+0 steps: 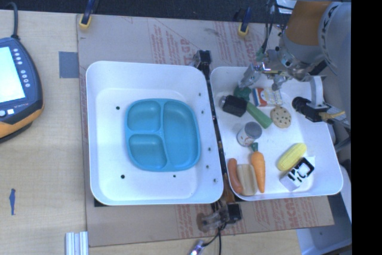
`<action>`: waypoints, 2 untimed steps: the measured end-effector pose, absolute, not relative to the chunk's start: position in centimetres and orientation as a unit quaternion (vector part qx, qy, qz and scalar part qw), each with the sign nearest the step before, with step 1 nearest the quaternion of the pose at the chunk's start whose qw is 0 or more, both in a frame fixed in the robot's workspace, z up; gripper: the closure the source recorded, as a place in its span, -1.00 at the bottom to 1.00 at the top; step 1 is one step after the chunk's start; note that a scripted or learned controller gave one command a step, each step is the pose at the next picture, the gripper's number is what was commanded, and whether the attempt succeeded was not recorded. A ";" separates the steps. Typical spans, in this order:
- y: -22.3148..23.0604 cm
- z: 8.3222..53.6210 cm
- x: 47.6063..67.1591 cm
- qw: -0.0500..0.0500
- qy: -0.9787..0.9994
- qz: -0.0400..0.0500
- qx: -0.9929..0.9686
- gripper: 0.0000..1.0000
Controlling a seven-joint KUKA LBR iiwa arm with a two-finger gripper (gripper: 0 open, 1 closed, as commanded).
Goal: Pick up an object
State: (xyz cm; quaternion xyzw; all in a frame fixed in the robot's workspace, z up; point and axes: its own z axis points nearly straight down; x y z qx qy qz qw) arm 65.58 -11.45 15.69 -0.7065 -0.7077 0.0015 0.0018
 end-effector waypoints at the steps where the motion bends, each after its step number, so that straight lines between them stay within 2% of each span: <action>1: -7.5 22.1 57.0 0.002 -0.708 0.001 -0.706 -1.00; 2: -9.7 11.6 49.0 0.002 -0.709 0.002 -0.705 -1.00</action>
